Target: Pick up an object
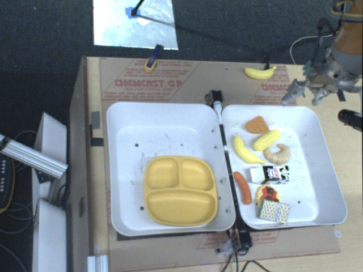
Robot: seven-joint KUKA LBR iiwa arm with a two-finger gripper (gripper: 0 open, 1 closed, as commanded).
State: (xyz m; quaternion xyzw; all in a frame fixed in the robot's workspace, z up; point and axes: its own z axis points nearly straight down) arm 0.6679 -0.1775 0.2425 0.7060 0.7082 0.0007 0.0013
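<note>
The right bin [323,169] holds several toy foods: an orange cracker [257,124], a yellow corn cob [266,140], a banana [247,151], a tan croissant [277,153], a black-and-white carton [273,174], a red sausage [243,187], an orange-red piece [267,194] and a patterned box [275,211]. My gripper [303,97] hangs above the bench just beyond this bin's far right corner. Its two grey fingers are spread, open, with nothing between them. It is well apart from every item.
A yellow divided plate [181,190] lies in the left bin [130,129]. A second banana [260,72] rests on the bench beyond the bins, left of the gripper. A black clamp [216,99] sits where the bins meet. Cables loop near the arm.
</note>
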